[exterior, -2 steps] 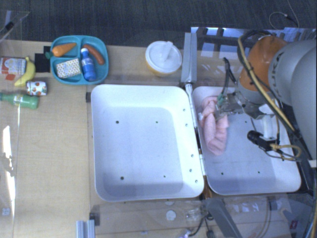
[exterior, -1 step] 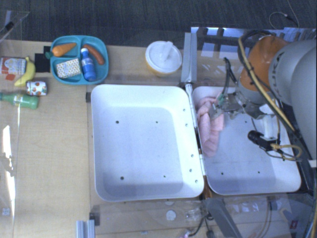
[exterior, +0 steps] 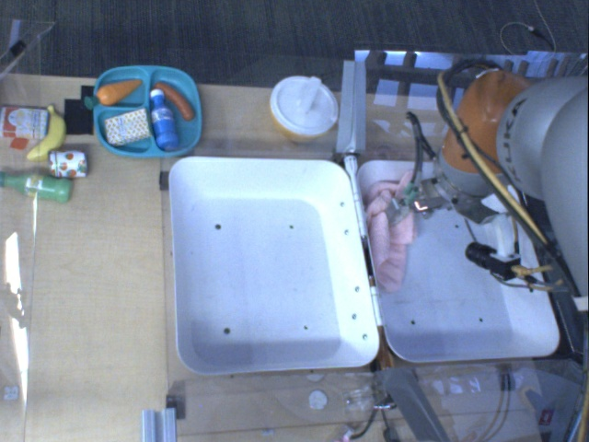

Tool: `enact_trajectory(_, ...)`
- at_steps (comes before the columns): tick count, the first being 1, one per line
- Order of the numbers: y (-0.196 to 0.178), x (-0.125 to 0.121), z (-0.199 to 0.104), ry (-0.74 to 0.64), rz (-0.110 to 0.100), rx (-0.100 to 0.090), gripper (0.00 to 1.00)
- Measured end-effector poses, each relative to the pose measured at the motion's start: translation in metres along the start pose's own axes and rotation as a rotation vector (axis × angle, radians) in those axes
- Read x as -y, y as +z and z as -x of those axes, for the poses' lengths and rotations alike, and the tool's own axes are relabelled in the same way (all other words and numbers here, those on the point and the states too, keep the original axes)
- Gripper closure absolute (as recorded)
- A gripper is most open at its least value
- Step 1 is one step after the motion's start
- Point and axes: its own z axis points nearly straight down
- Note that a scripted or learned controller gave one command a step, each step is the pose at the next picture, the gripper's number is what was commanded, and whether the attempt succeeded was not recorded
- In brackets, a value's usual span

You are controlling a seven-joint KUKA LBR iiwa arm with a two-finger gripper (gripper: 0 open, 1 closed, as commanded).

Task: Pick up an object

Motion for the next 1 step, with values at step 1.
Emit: enact_trajectory(1, -0.0075, -0.0011, -0.0028, -0.003, -0.004, -0.007, 1.00)
